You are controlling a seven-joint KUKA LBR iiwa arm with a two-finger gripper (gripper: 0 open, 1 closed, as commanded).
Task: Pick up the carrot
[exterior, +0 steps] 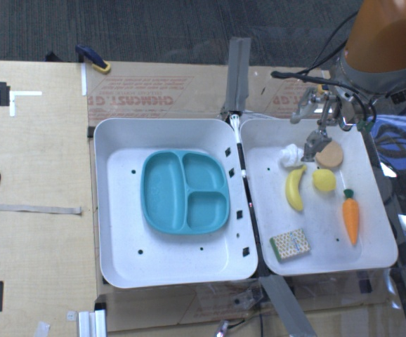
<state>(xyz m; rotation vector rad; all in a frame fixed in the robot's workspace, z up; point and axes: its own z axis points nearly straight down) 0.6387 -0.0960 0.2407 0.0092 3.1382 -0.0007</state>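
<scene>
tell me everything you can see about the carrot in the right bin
The carrot is a small toy-looking piece, smooth and glossy like plastic, with an orange tapered body and a short green top. It lies flat on the floor of the right bin, near that bin's right wall, green end toward the back and pointed tip toward the front. Nothing touches it: the lemon sits just up and left of its top, the banana further left. The claw is over the bin's back part, away from it.

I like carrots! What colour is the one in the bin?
The carrot is orange with a small green top, seen in the camera view.
</scene>
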